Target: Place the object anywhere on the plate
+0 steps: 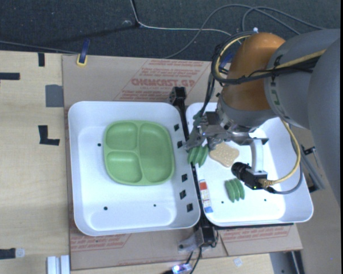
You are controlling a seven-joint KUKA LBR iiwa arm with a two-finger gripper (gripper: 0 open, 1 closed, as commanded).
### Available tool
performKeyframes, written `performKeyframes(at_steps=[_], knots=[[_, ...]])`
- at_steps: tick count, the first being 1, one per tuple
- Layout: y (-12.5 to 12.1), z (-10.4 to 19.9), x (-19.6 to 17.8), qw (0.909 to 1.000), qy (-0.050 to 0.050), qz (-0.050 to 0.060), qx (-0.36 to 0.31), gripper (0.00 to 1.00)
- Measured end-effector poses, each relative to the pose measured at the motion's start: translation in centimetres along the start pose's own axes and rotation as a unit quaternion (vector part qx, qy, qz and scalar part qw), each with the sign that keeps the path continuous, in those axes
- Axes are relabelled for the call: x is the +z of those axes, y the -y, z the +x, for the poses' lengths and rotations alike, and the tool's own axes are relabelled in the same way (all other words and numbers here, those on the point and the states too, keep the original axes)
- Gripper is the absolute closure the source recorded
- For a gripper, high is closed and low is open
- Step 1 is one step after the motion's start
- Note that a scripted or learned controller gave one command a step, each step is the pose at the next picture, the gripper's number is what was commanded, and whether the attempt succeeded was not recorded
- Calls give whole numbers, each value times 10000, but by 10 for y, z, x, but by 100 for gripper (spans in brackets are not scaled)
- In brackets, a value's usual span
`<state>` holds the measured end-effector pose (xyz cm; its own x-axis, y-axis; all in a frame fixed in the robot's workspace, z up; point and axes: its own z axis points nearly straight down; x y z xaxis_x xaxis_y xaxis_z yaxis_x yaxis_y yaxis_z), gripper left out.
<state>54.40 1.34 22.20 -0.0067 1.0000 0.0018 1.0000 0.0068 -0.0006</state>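
Cardboard-covered surface [160, 79] is carrying both bins; gripper [199, 147] is pinching a green pod [198, 155], risking a snag on the bin wall before the plate [139, 152].

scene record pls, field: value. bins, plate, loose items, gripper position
left bin: holds a green divided plate, three compartments, nothing on it
right bin: holds the loose items
items: green ridged piece near the bin's middle; tan bread-like slice; second green ridged piece at the bin's left wall
gripper: over the right bin's left edge, right above the second green piece
grasp: cannot tell whether that piece sits between the fingers
task state: plate bare, object not yet placed
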Motion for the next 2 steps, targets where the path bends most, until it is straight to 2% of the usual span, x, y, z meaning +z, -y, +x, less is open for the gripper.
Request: performKeyframes(at_steps=[1,2], knots=[[3,49,-9,10000,2,2,-1,100],[10,103,5,10000,6,21,2,100]])
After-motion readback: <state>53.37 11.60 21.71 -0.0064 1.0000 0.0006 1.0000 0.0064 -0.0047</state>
